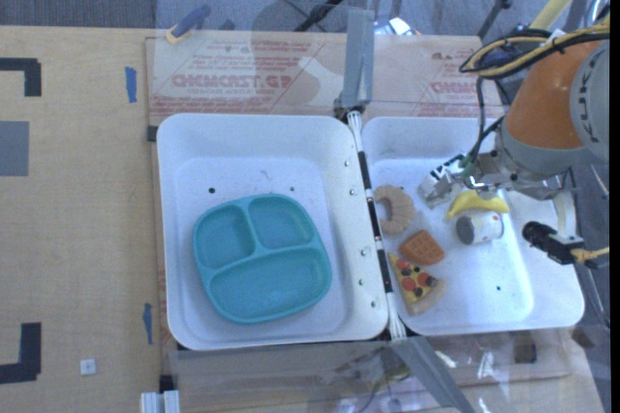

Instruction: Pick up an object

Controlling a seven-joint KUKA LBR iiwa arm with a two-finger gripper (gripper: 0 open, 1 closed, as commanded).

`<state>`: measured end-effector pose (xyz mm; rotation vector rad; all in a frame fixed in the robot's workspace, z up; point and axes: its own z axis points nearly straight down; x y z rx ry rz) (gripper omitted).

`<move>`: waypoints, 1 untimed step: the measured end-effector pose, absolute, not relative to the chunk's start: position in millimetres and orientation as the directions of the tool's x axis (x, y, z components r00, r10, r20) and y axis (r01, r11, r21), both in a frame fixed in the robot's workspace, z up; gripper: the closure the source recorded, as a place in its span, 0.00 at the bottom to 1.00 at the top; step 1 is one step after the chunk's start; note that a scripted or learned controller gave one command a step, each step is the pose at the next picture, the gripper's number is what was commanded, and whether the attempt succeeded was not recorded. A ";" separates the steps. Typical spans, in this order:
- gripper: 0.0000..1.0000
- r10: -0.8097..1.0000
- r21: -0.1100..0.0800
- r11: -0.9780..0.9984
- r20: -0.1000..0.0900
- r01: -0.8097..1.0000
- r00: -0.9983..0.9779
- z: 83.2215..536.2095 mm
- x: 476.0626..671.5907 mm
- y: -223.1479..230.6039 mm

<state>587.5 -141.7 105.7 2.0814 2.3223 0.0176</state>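
My gripper [444,184] hangs low over the right bin [552,304], near its middle, on the grey arm with the orange band [547,111]. Just to its right lies a yellow banana [479,204], and under that a small grey and white can [480,228] on its side. Left of the gripper a tan bagel [394,206] rests by the bin's left wall. An orange waffle-like cracker [422,248] and a pizza slice [418,285] lie nearer the front. Nothing visibly sits in the gripper.
The left bin [184,149] holds a teal divided plate [262,256]. A ridge between the two bins [373,237] runs front to back. Yellow and black cables [523,47] hang behind the arm at the right.
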 end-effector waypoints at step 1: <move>0.00 0.993 0.020 0.119 -0.003 0.993 -0.119 95.3 631.9 -179.8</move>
